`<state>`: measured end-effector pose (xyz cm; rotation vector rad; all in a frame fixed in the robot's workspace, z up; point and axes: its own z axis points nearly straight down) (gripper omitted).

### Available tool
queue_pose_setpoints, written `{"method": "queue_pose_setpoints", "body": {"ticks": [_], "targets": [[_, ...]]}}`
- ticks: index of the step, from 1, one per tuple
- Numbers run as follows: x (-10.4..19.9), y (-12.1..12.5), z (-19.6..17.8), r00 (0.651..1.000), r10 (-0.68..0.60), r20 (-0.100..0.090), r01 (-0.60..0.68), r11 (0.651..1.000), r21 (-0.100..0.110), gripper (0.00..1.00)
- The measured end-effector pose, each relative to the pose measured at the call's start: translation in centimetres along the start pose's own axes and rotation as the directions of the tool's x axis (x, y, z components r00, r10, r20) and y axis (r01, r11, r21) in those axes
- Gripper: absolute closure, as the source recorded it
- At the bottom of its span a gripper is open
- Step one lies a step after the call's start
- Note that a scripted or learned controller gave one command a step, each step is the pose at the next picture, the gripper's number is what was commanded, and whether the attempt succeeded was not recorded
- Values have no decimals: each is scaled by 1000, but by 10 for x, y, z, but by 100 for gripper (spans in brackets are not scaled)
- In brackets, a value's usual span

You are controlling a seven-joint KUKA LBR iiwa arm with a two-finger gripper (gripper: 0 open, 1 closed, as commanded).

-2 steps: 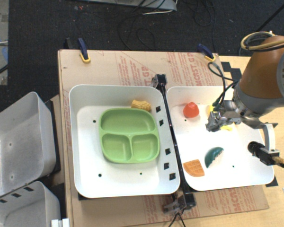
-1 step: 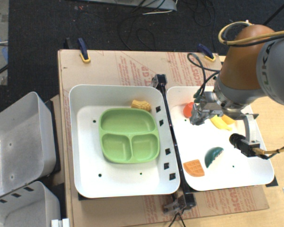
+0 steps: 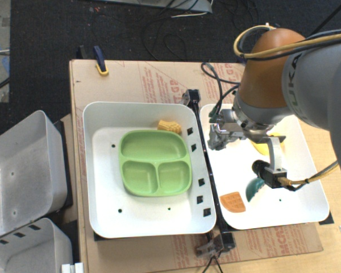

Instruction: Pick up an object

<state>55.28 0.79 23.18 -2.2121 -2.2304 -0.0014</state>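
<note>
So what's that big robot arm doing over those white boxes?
The grey and orange robot arm is reaching over the right bin; its job is to pick something up. Its hand hangs by that bin's left wall, and I can't see anything held in it. Below lie an orange flat piece, a teal thing and a yellow thing half hidden by the arm. The left bin holds a green divided plate and a yellow ridged piece.
</note>
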Motion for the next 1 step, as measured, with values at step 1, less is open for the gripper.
{"method": "queue_pose_setpoints", "body": {"ticks": [1], "targets": [[51,23,-9,1000,0,-1,0,1000,-2,100]]}}
